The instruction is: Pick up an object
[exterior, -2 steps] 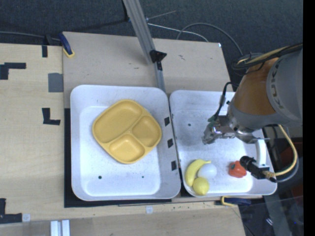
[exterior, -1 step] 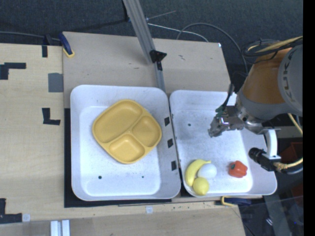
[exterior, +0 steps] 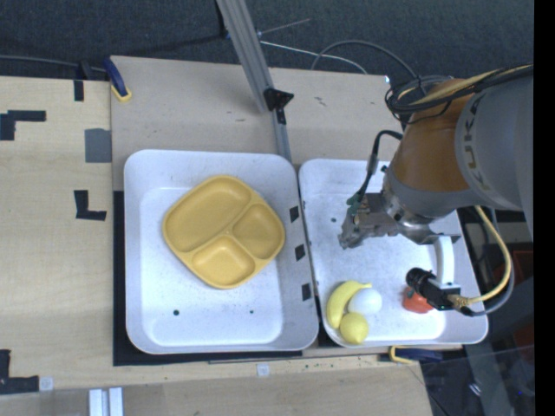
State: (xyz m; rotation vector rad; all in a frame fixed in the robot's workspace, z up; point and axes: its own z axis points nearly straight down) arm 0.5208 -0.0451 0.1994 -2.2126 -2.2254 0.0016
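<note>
The gripper (exterior: 351,235) sits over the right bin's (exterior: 325,189) middle; its state cannot be told. A yellow divided plate (exterior: 224,230) lies centred in the left bin (exterior: 143,258).

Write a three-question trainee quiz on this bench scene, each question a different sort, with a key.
1. True or false: the yellow divided plate lies in the right bin.
2. Multiple choice: the gripper hangs over A) the left bin, B) the right bin, C) the bare bench.
3. Fill in: the yellow and white fruit-like items sit in the right bin's near ____ corner.

Key: 1 false; 2 B; 3 left.
</note>
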